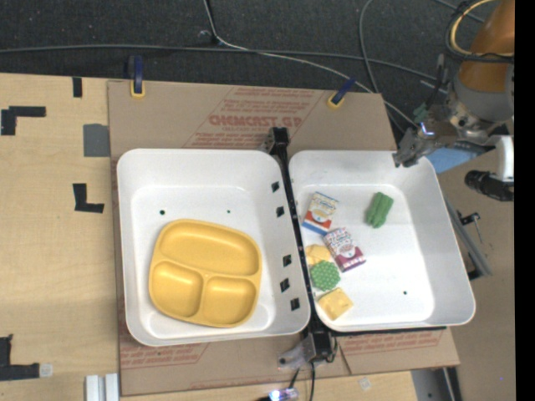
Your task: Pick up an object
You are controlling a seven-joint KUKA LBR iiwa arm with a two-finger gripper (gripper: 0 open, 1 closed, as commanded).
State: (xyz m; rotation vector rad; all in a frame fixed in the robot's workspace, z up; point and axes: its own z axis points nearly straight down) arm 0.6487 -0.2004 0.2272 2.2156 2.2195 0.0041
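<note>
**Operator:** Currently, where does the two-finger gripper (407, 154) stand?

**Technician:** Over the right white bin's (443, 224) far corner; whether it is apart or together cannot be told. Nearest target: the small green block (379, 210), below-left of it (lying clear of the packets). Descend centred, then close.

Even overhead light, white bins (418, 249) bright, soft shadows along walls, slight blur, dark background up top.

The bench (50, 224) bears cardboard (251, 115) under two white bins (134, 174).
</note>
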